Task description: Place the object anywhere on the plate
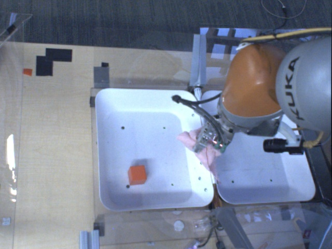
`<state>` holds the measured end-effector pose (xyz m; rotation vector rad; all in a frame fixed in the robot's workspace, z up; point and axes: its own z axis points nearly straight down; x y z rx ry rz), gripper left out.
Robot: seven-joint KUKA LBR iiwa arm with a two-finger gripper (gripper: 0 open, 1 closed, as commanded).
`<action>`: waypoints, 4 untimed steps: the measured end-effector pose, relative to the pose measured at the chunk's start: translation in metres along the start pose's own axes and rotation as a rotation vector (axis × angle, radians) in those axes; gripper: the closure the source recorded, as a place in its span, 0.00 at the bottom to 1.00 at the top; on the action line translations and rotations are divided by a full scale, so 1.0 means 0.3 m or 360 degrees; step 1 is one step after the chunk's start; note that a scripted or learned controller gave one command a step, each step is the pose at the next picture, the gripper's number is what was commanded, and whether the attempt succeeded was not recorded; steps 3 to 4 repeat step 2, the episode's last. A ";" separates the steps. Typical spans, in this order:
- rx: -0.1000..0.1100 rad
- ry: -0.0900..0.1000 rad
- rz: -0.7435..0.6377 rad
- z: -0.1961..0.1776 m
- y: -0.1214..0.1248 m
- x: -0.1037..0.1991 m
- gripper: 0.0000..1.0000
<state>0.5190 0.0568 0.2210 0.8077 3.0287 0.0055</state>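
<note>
Left bin [111,139]: shallow, white, with a few small dark dots on its floor.
Block [137,175]: small and orange, the one loose thing on the left bin's floor. It sits toward 7 o'clock from the bin's centre, apart from every wall.
Pink thing [203,153]: pale and crumpled-looking, at the left bin's 3 o'clock edge. It lies over the rim where the two bins meet, with one end hanging toward the right bin. What it is cannot be told.
Right bin [270,185]: white, touching the left bin along its 9 o'clock side. The arm covers its upper half, and bare floor shows from 4 to 7 o'clock.
Gripper [210,139]: directly above the pink thing at the shared rim, well apart from the block, which lies toward 8 o'clock from it. Whether it is released or clenched cannot be told, and nothing can be seen held in it.
Arm [290,82]: grey with an orange band, over the right bin from 2 o'clock.
Bench [52,165]: pale wood. Black shapes [52,61] and a small orange square [27,72] sit at 10 o'clock from the left bin.
</note>
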 end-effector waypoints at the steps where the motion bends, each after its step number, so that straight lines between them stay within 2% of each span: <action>1: -0.0003 -0.0002 -0.0637 -0.010 0.128 0.111 1.00; 2: -0.0003 -0.0002 -0.0636 -0.010 0.128 0.111 0.00; 4: -0.0003 -0.0002 -0.0636 -0.010 0.128 0.111 0.00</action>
